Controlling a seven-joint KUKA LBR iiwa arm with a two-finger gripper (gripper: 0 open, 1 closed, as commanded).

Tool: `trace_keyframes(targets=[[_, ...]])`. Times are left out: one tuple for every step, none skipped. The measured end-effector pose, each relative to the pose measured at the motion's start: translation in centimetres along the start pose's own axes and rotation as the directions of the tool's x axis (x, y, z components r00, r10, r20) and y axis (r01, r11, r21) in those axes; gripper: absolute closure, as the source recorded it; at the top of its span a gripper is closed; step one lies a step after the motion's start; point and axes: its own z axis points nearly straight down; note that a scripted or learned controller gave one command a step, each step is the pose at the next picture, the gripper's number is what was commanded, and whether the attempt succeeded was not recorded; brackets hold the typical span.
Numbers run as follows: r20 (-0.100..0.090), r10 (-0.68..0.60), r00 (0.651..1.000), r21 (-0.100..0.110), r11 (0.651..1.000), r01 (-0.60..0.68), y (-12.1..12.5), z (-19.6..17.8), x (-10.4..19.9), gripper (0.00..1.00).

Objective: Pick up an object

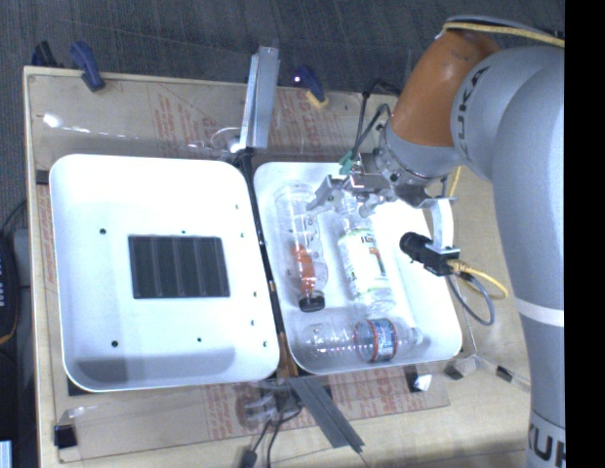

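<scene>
Hovering at the far end of the right bin [449, 334], we see our gripper [353, 185] just beyond the white bottle [364, 261], which runs lengthwise away from it.

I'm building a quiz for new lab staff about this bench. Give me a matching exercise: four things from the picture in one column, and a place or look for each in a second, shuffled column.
Things:
1. dark ribbed panel
2. bottle with orange contents and black cap
3. bottle with blue label
4. gripper

Descriptions:
A. lying along the right bin's near edge
B. above the right bin's far end
C. middle of the left bin
D. lying in the right bin's left part

Pairs: 1-C, 2-D, 3-A, 4-B
</scene>
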Motion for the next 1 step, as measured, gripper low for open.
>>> trace_keyframes(targets=[[0.003, -0.115, 0.993, -0.002, 0.993, 0.115, -3.19, 10.94, 2.39, 0.00]])
